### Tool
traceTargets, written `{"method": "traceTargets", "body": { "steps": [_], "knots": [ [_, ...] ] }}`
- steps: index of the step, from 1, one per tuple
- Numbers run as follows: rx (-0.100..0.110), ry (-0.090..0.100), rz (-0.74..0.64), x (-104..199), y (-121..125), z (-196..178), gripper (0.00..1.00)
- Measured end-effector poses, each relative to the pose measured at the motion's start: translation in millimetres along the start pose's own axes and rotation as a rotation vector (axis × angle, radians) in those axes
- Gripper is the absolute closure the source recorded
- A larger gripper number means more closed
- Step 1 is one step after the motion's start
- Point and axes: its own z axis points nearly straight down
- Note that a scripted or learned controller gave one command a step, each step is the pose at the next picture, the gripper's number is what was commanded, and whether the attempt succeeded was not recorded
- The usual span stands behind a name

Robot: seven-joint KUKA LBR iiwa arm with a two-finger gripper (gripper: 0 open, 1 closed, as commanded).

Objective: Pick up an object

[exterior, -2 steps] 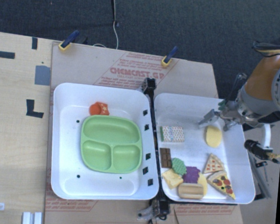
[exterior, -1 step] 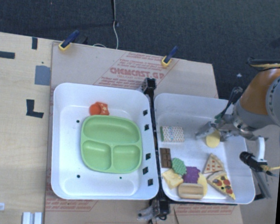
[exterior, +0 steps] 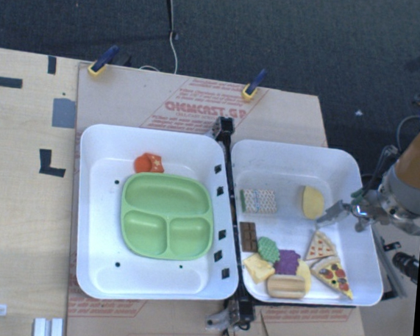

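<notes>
Pizza slice lies in right bin, just below claw. Claw fingers narrow, nothing between them. Yellow piece just left of claw.

The counter is pale wood with dark angular marks toward its 9 o'clock side, and a brown cardboard sheet with red print lies flat on it, held at its 12 o'clock edge by two blue-and-yellow clamps. On the cardboard sit two shallow white bins touching side by side: the left bin toward 9 o'clock and the right bin toward 3 o'clock. A black strip runs along the seam between them.
</notes>
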Motion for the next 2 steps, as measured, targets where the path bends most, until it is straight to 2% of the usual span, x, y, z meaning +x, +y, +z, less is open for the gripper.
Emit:
{"method": "traceTargets", "body": {
  "steps": [1,2],
  "knots": [
    [-0.003,-0.001,-0.006,34,68,87,0.0],
    [0.006,0.001,0.004,4,-14,59,0.0]
  ]
}}
